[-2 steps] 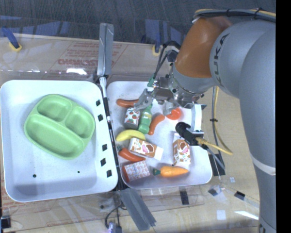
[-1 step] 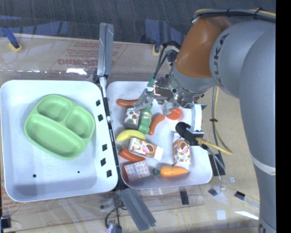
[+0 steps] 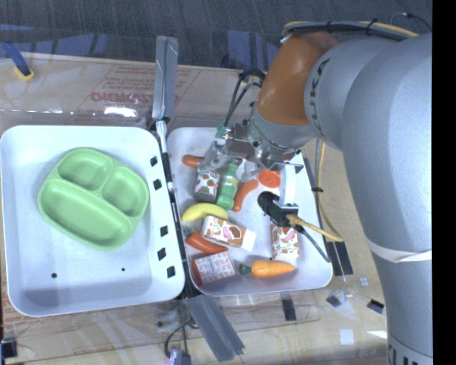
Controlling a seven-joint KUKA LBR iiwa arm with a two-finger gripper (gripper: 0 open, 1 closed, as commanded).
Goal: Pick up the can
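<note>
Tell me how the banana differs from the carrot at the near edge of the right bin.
The banana is yellow and curved; the carrot is orange, straight and tapered, with a green end. The banana lies by the right bin's left wall, mid-depth; the carrot lies at the near edge, right of centre. A small carton touches each of them. Both lie flat in that bin.

Dark carpet floor (image 3: 99, 6) beyond the wooden bench (image 3: 83, 82).

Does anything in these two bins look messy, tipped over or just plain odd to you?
Nothing looks spilled or broken. The right bin is a crowded jumble: a banana, carrot and small cartons lie flat at all angles, some touching. The green divided plate sits tidily in the left bin. I cannot pick out a can.
</note>
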